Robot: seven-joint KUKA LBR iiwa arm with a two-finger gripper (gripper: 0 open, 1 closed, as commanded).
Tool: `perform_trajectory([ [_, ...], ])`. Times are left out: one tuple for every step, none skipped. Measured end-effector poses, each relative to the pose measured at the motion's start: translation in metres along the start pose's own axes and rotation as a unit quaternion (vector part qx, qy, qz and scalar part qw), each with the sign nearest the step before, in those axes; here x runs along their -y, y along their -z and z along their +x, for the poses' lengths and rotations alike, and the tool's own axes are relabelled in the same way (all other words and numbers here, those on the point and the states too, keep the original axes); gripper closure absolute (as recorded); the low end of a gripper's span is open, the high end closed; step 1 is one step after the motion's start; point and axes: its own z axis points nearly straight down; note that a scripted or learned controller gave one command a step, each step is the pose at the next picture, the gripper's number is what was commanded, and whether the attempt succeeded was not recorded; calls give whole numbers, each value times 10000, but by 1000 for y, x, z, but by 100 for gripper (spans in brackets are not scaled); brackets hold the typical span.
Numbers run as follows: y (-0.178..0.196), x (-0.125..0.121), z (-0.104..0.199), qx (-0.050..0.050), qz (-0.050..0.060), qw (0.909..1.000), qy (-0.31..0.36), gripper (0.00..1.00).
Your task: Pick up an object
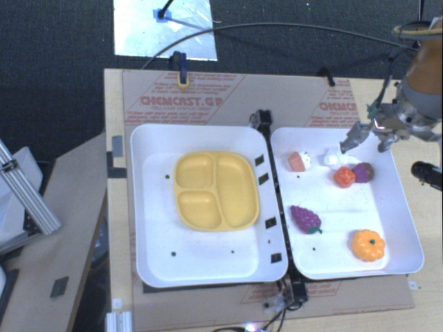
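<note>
Bare white floor fronts the right bin [405, 244] (far rim: gripper [368, 138], jaws spread, holding nothing).

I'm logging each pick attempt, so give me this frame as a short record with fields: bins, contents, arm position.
left bin: holds a yellow divided plate
right bin: holds six small items
items, far end: pink-and-white piece, small white piece, red-orange tomato, dark purple piece touching the tomato
items, near end: purple grapes, orange pumpkin
end effector: over the right bin's far right corner, fingers spread, nothing between them
nearest item to end effector: small white piece
</note>
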Motion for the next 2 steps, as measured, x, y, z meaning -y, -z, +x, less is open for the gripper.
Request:
perform_trajectory([
  [8,-2,1,10,-62,10000,12,0],
  [-51,5,-1,5,-37,10000,2,0],
])
